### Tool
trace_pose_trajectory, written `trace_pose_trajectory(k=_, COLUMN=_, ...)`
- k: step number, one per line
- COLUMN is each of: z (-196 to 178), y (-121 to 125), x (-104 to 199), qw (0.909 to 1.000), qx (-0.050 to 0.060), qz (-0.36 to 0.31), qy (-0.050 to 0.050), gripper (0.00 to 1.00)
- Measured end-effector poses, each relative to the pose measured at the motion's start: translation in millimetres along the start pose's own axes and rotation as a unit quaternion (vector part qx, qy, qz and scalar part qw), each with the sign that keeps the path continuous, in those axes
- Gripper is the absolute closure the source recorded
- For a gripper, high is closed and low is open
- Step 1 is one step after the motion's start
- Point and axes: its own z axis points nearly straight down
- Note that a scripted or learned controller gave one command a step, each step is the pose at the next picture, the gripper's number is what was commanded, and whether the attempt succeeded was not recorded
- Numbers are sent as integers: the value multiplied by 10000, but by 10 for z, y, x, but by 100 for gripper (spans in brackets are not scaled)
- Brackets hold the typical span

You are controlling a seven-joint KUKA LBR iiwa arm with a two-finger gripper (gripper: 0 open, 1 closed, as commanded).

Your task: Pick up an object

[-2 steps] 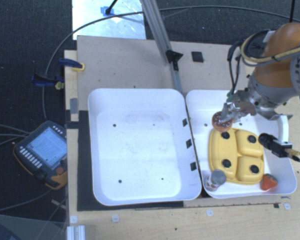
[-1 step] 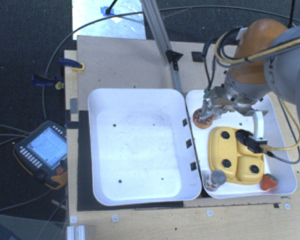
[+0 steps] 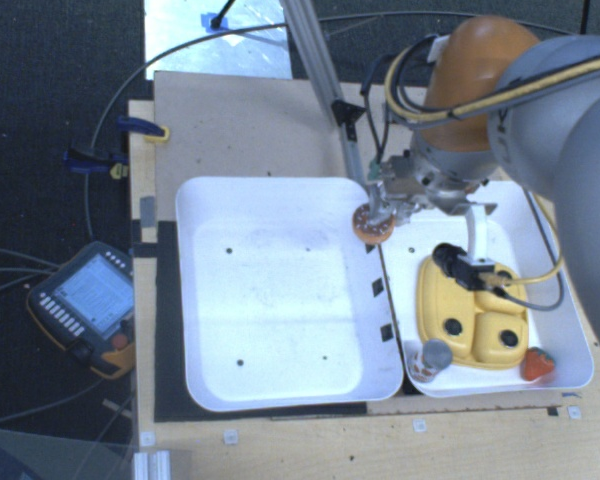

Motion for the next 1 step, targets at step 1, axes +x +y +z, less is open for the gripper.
trace_pose_trajectory(k=1, z=45, y=235, x=582, qw=10000, qx=2, qz=-1, qy=1, gripper=100)
